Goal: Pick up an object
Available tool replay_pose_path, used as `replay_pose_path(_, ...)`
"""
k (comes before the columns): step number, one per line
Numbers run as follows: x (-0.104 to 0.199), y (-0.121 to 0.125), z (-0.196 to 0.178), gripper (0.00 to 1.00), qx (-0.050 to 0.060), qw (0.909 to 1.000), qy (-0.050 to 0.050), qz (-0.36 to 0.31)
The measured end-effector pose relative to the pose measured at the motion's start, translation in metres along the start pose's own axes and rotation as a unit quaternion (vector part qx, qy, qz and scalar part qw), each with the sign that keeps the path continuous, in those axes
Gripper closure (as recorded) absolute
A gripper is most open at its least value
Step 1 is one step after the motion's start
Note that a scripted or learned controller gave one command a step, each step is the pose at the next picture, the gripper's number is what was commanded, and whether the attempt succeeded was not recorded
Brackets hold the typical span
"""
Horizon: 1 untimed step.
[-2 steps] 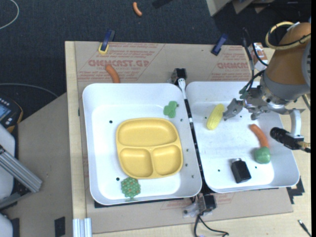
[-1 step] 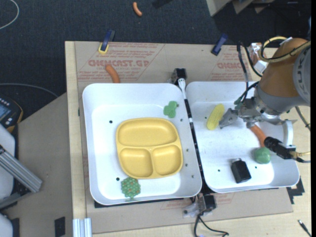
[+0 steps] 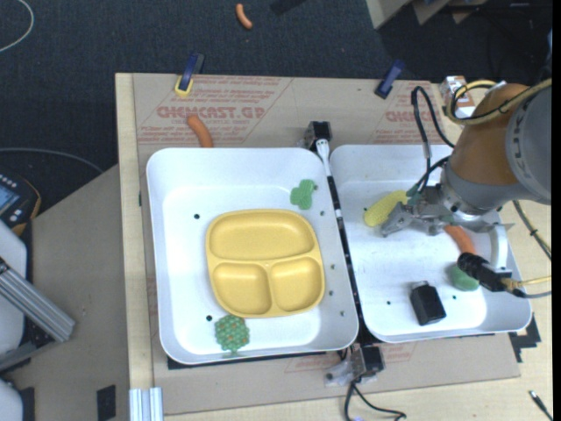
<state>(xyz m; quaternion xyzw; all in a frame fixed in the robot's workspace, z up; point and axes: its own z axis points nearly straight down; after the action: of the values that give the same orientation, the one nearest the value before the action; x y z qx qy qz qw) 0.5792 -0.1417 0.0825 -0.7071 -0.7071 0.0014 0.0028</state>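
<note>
**Gripper low in the right bin beside the yellow corn piece**

The landmark here is the yellow three-compartment plastic tray [image 3: 265, 262], lying flat in the middle of the left shallow white bin [image 3: 166, 235]. To the right of the tray, across the divider, sits the right shallow white bin [image 3: 386, 314]. Both bins rest on a brown cardboard-covered bench [image 3: 263, 103].

The grey arm with its orange band [image 3: 491, 152] comes in from the right of the tray and bends down over the right bin. Its two-finger gripper [image 3: 401, 219] is low near the bin floor, right of the tray's upper edge. Whether the fingers are spread or closed cannot be told from this angle, and nothing can be seen between them.

A yellow corn-shaped piece [image 3: 384, 208] lies just beside the gripper, on the side nearer the tray. A black rectangular block [image 3: 428, 304] lies right of the tray's lower edge. A green rounded piece [image 3: 463, 277] sits further right, and an orange carrot-like stick [image 3: 459, 236] above it.

In the tray's own bin, a green leafy toy [image 3: 303, 194] lies just past its upper right corner, and a green bumpy ball [image 3: 231, 332] just below its lower left corner.
</note>
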Motion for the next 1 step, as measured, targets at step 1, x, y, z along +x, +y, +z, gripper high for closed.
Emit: replay_pose_path(1, -0.0010, 0.0012, -0.0131, 1.00, -0.003, 1.0000, -0.001, 0.001)
